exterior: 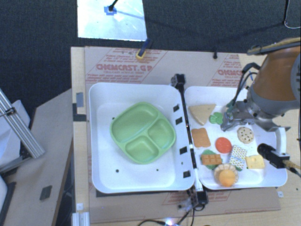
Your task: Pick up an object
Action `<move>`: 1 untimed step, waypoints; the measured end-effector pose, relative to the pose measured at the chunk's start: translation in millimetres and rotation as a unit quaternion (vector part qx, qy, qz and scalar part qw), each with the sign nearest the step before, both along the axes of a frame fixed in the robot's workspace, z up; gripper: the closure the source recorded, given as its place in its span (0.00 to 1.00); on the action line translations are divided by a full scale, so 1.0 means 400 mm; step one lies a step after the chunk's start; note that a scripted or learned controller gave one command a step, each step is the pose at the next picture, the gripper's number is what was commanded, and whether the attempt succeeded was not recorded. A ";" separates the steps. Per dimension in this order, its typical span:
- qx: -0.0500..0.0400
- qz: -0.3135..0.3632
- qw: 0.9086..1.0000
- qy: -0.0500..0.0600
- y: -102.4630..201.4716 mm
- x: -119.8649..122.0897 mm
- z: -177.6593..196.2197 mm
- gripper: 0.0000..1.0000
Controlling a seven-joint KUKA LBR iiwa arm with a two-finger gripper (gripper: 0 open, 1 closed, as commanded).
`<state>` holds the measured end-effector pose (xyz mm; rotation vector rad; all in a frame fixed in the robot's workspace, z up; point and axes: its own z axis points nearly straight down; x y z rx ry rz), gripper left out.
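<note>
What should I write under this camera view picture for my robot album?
Robot gripper hovering over toy food in the right bin, beside a green divided plate in the left bin.

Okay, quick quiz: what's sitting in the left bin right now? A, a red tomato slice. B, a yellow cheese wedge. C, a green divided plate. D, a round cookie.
C: the green divided plate lies alone in the left bin, while the cookie, tomato slice and cheese wedge are all in the right bin.
</note>
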<state>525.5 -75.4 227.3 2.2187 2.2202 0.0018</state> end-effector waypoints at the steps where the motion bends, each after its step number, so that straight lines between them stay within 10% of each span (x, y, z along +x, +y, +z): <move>1: 0.001 0.000 1.000 0.001 0.015 -0.037 -0.028 1.00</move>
